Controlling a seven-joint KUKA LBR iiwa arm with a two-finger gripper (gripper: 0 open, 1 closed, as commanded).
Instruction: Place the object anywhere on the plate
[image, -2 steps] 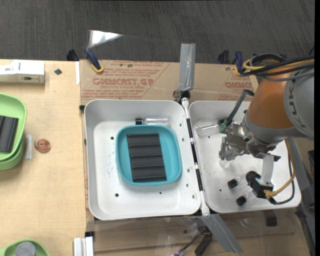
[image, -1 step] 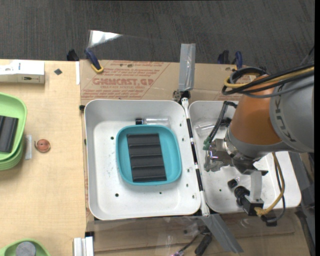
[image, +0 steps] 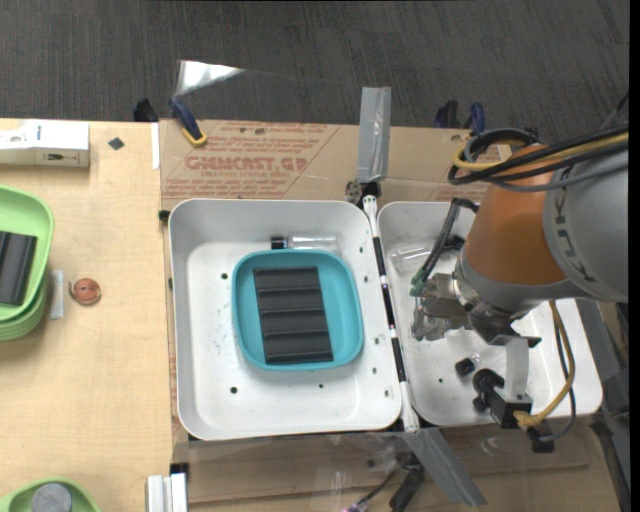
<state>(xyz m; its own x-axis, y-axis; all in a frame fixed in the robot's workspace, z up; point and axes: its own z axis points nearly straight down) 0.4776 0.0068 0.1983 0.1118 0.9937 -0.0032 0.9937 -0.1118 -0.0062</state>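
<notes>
End effector (image: 432, 325) low in right bin (image: 580, 400)

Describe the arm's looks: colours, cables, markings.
The arm is grey with a broad orange band above the wrist. Yellow and black cables loop along its top, with another yellow cable lower down. Part of dark lettering shows on the grey shell. The wrist hardware is grey metal and black.

The arm's orange band (image: 510, 235) hid the tool and much of the right bin (image: 590, 385). At nine o'clock, the frame edge cut off a green tray (image: 25, 265).
</notes>
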